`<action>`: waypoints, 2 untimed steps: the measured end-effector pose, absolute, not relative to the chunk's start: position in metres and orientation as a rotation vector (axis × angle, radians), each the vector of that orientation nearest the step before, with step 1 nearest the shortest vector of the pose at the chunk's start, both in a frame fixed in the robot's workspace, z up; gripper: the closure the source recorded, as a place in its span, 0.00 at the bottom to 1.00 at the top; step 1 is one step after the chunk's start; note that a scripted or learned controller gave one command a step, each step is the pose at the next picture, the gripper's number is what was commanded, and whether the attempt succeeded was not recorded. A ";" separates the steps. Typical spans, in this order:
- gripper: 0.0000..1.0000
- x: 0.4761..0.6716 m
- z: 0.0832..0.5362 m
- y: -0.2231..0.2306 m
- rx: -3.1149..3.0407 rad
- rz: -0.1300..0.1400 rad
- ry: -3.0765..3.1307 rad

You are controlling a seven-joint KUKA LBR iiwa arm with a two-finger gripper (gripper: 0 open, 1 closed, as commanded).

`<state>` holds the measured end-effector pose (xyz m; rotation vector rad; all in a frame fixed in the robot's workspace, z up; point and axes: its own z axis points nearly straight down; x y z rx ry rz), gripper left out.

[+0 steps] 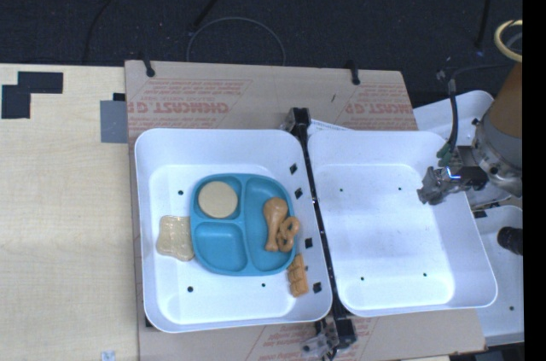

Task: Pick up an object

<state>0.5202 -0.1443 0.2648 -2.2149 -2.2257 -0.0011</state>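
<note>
Two shallow white plastic bins sat side by side on a brown cardboard sheet, joined along a black centre clamp strip. The left bin held a blue moulded three-compartment tray. A round tan disc-shaped piece lay in the tray's upper-left compartment; a twisted tan pretzel-like piece lay in its right compartment. A pale beige lumpy piece rested on the bin floor, touching the tray's left edge. A small orange-brown chunk lay just off the tray's lower-right corner. The grey arm entered from the right, its gripper over the right bin's right rim, well apart from all pieces. Finger spacing was probably narrow, but the view was too poor: cannot tell.
</note>
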 end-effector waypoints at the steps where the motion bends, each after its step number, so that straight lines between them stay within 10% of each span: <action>1: 1.00 0.549 0.261 -0.095 -2.215 0.000 -2.225; 2: 1.00 0.570 0.243 -0.043 -2.214 0.002 -2.223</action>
